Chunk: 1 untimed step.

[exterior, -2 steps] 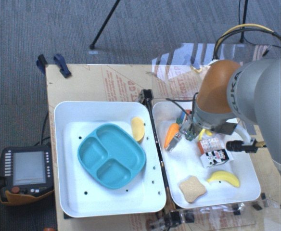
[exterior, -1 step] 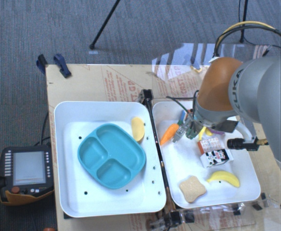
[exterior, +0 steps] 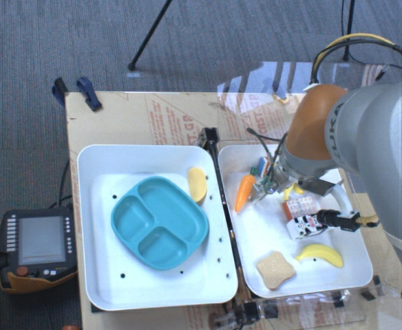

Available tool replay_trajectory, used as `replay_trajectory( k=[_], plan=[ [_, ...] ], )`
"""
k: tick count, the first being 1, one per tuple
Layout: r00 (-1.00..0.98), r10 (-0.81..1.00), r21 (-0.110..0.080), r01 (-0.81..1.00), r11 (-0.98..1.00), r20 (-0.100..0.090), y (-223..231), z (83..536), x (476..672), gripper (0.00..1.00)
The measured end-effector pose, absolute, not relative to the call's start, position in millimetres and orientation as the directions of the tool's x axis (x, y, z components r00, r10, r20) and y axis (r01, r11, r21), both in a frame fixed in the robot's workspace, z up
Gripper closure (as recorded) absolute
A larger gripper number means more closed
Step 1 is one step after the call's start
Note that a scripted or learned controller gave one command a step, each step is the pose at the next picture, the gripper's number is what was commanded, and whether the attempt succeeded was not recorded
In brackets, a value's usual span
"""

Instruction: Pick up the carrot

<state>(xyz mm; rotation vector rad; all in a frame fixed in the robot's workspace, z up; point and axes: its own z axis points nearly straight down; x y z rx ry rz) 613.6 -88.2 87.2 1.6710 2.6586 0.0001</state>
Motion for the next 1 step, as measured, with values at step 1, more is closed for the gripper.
replay_trajectory(
  k=[1],
  plan=[
    [-0.065,0.998,0.005,0.998,0.065,0.0,-24.1,190.3,628.3,1.0]
  ],
)
